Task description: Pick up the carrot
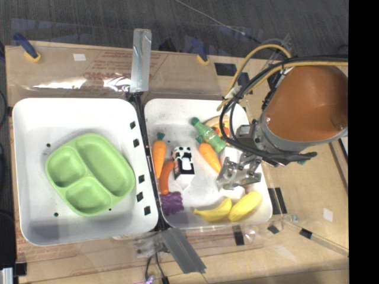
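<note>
Green bottle's [208, 134] far end behind cables, pincer [238, 175] fingers blurred.

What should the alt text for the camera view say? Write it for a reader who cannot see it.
A grey robot arm's gripper hangs over the right bin, above toy food: two carrots, a green bottle, a banana, a lemon and purple grapes. The left bin holds a green divided plate.
</note>
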`<state>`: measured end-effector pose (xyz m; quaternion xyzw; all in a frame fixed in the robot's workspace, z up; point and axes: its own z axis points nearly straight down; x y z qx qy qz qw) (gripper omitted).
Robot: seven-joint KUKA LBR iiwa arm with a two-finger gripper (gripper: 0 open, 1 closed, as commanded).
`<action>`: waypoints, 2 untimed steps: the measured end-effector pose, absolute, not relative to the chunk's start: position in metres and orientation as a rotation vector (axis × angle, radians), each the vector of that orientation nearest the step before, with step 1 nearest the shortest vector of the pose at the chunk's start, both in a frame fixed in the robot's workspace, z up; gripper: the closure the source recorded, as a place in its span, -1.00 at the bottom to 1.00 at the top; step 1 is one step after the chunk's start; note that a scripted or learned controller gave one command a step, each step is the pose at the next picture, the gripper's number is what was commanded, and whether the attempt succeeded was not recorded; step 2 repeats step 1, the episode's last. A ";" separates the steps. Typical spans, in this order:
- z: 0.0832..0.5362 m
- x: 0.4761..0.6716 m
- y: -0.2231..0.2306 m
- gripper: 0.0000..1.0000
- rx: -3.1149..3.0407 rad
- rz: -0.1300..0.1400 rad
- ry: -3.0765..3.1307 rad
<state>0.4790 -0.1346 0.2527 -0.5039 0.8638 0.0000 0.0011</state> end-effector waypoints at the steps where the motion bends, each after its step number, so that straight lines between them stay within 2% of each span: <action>1: 0.263 0.480 -0.132 1.00 -1.591 -0.001 2.705; 2: 0.263 0.480 -0.132 1.00 -1.591 -0.001 2.705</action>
